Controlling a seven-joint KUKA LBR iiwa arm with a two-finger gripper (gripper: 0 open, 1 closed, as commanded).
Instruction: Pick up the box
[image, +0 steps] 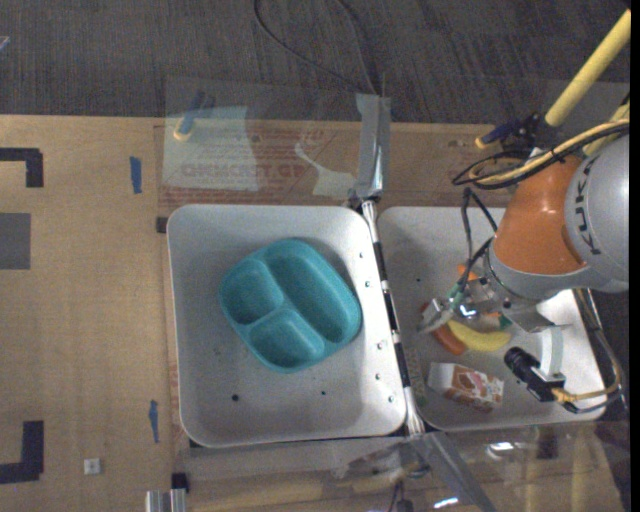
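1. Box (466, 386) lying flat near front edge of right bin (410, 250), brown and white, untouched.
2. End effector (462, 312) low in same bin, just behind box; grip state impossible to tell.
3. Banana (483, 338) and orange item (449, 338) directly under end effector, between it and box.
4. Teal divided plate (290, 303) alone in left bin (200, 250), well apart.
5. Cables (500, 170) over worktop (80, 330).

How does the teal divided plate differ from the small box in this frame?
The teal plate is large, rounded and one colour; the box is small, rectangular, printed white and brown. The plate lies in the left bin, the box in the right bin, below the gripper. Both lie flat.
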